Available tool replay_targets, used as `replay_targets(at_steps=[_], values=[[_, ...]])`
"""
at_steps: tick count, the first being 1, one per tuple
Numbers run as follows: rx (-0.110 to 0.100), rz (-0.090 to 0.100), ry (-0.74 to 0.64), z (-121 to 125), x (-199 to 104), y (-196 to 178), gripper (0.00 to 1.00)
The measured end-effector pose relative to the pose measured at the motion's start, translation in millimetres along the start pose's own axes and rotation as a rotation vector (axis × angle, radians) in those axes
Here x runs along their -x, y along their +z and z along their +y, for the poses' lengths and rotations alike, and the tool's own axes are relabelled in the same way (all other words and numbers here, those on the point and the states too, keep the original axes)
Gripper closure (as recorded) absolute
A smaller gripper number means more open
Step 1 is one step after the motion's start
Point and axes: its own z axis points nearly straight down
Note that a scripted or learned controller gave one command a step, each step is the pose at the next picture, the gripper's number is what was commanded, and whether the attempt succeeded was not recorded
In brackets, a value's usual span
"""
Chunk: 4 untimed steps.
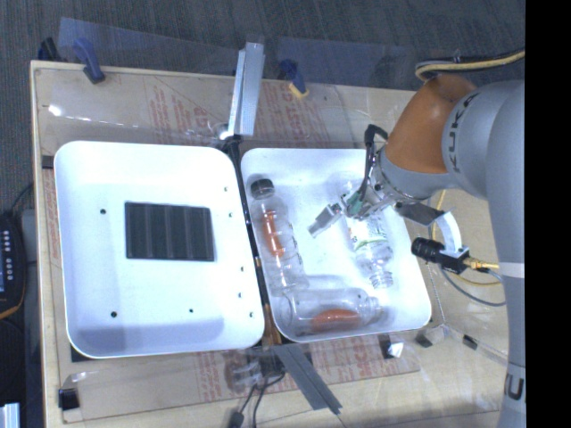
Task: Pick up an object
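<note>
The right bin [406, 279] holds three clear plastic bottles. One with a dark cap and orange contents [272, 230] lies along the bin's left wall. Another with orange inside [332, 308] lies across the near side. A third, with a green and white label [372, 242], lies at the right. My gripper [332, 215] hangs low over the middle of this bin, just left of the labelled bottle's upper end and right of the capped bottle. Nothing shows held in it.
The left bin [89, 266] holds a flat black ribbed rectangle [169, 231] at its centre. A grey metal bar [245, 87] stands behind the gap between the bins. Blue clamps [89, 68] grip the bench's far edge.
</note>
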Motion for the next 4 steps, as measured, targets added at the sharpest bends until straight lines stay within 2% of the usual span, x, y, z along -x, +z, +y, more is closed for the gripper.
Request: replay_targets(at_steps=[1,4], values=[[0.001,0.000,-0.035,-17.2,-6.2,-6.4,0.00],[0.002,-0.002,0.001,-7.5,0.2,-20.8,0.00]])
